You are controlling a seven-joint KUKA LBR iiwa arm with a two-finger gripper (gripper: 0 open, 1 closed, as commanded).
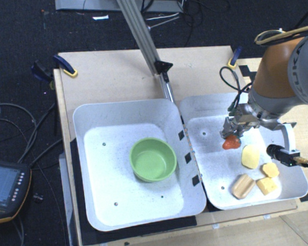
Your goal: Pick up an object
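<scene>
- Your arm (284, 76), grey with its orange band, reaches in from the right and bends down over the right bin (213, 189).
- The claw (233, 133) sits low in that bin, directly above a small red object (231, 143), and looks to be touching its top.
- You cannot tell from this angle whether the claw is apart or together; the wrist and cables hide its tips, and nothing shows clearly between them.
- The red object lies on the bin floor near the middle of the right bin, slightly toward the back.
- Just to its right and a little nearer you is a pale yellow rounded piece (249, 157), close to the red object but apart from it.
- Farther forward you have a tan, bread-like roll (242, 186) lying tilted, and beside it on the right two yellow blocks (268, 178), one behind the other, close together.
- A black fitting with a cable (281, 154) hangs at the right side of the bin, near the yellow blocks.
- In the left bin (93, 168) a green bowl (153, 159) stands upright, right of that bin's centre, well apart from the claw.
- Both bins rest side by side on the wooden worktop (112, 75), their inner rims touching.
- A metal pole (143, 35) slants down to the worktop behind the bins.
</scene>
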